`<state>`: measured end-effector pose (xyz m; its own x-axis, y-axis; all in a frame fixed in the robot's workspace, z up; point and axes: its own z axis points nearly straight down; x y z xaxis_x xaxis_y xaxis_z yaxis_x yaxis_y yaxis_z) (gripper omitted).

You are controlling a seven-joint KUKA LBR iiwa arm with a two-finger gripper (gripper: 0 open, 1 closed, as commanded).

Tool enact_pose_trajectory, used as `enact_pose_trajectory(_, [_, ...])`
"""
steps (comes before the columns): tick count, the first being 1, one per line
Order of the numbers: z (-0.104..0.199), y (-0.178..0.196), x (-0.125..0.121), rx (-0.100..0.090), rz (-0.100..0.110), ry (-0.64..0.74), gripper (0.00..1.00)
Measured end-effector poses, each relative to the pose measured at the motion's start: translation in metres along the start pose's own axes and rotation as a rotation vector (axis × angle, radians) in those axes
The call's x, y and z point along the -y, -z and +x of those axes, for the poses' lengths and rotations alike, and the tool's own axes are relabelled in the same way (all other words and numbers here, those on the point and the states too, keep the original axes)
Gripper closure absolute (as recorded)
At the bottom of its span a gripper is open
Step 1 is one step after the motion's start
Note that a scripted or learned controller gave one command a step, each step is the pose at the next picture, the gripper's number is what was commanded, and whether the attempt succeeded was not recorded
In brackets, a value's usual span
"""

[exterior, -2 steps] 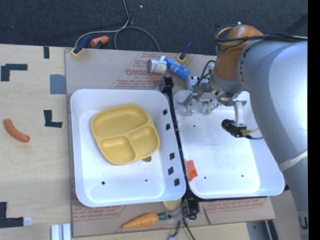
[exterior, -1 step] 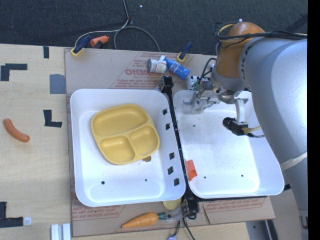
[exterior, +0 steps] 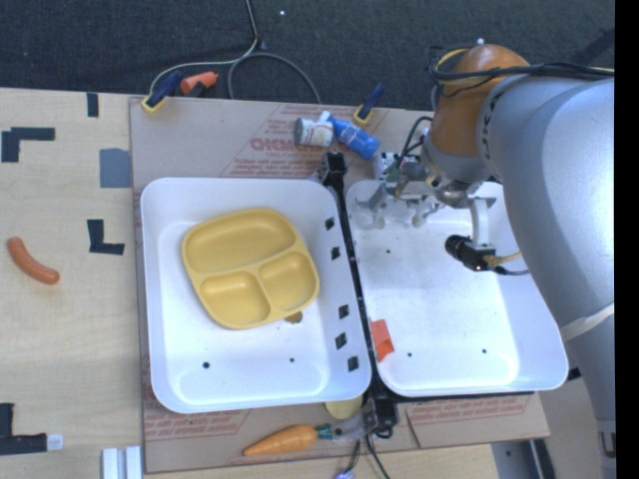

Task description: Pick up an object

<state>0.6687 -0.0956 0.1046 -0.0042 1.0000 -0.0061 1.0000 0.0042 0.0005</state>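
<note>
While the gripper hangs at the right bin's twelve-o'clock rim, fingers' state impossible to tell, a yellow divided plate lies in the left bin, free floor at six o'clock.

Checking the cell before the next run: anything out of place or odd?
Yes. Several things lie outside the bins: a carrot on the bench edge below the left bin, a sausage far left, and a bottle on its side above the bins. The yellow plate sits skewed in the left bin.
</note>
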Motion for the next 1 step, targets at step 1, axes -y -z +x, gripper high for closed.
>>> enact_pose_trajectory(1, [-0.1109,0.0717,0.0008,0.000,-0.006,-0.010,0.00])
